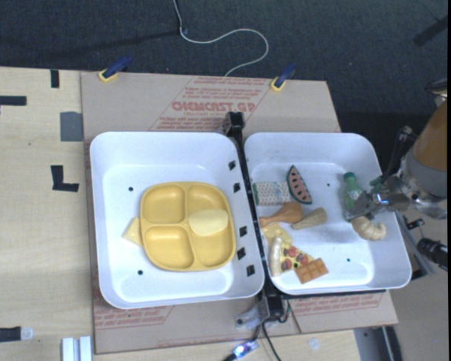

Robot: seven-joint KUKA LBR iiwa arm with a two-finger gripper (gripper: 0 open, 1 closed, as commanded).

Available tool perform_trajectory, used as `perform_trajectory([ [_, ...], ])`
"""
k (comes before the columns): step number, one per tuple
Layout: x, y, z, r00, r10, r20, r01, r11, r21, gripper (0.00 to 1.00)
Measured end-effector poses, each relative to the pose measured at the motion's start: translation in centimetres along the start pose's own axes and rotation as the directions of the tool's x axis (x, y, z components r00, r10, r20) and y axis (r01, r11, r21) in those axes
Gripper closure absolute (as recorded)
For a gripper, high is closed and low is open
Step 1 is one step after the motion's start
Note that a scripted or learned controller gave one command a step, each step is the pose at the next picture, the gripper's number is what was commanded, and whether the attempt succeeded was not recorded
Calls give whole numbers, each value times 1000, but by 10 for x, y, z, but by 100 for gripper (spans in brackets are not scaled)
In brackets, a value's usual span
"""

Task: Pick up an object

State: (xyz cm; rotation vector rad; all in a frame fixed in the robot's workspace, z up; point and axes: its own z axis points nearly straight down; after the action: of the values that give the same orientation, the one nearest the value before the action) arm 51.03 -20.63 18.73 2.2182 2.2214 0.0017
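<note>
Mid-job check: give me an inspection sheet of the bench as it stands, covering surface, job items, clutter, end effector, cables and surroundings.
Surface: cardboard sheet carries two white bins, left bin and right bin.
Job's things: in the right bin, watermelon slice, green bottle, croissant, pizza slice, banana, drumstick, pale wedge, speckled block.
Clutter: yellow divided plate in the left bin, a pale yellow piece in its right compartment.
End effector: at, low between the green bottle and croissant; finger state unclear.
Cables: white cable looped behind the bins.
Surroundings: dark carpet, black tape marks on the bench.
</note>
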Motion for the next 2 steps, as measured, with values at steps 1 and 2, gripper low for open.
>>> perform_trajectory([
  [1,0,1,-39,1000,0,0,0,1000,0,100],
  [2,35,29,-41,1000,-5,-2,5,1000,3,100],
])
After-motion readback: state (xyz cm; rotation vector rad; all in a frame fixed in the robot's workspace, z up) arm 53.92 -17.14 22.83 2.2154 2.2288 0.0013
